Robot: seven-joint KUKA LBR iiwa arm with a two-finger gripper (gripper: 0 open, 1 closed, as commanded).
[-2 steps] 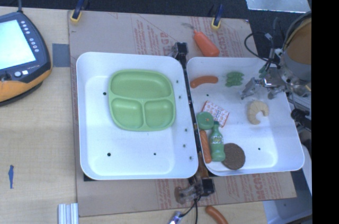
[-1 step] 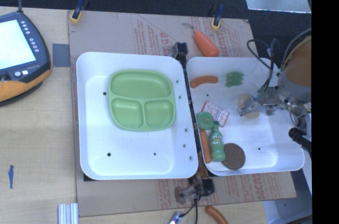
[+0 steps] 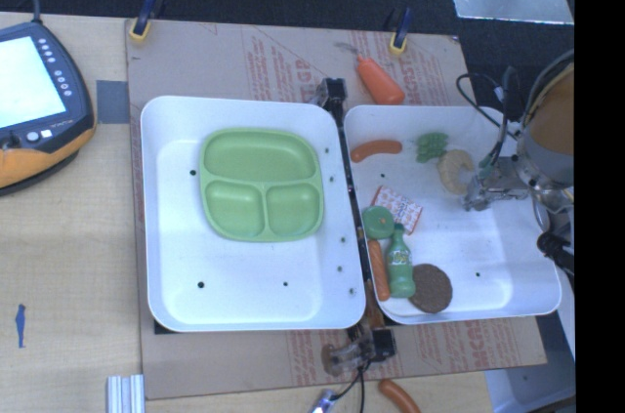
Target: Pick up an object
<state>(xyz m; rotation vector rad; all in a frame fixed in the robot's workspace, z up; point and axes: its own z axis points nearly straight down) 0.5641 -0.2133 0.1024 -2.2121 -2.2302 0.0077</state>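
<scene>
A: Risk is judged highest at the right bin's far right area, where the gripper is seen low, just beside the pale round piece. A closure there could glance off the flat disc and push it toward the wall.

B: Jaw state? It cannot be told from the camera view; nothing is seen between the fingers, so no hold is recorded.

A: Agreed. Crowding is noted along the bin's left edge: green bottle, carrot and brown disc lie touching or nearly so, and two could be dragged together.

B: Target appearance: the pale round piece is beige, low and flat, near the green broccoli-like toy. The sausage lies at the far left corner. The green tray is centred in the left bin.
</scene>
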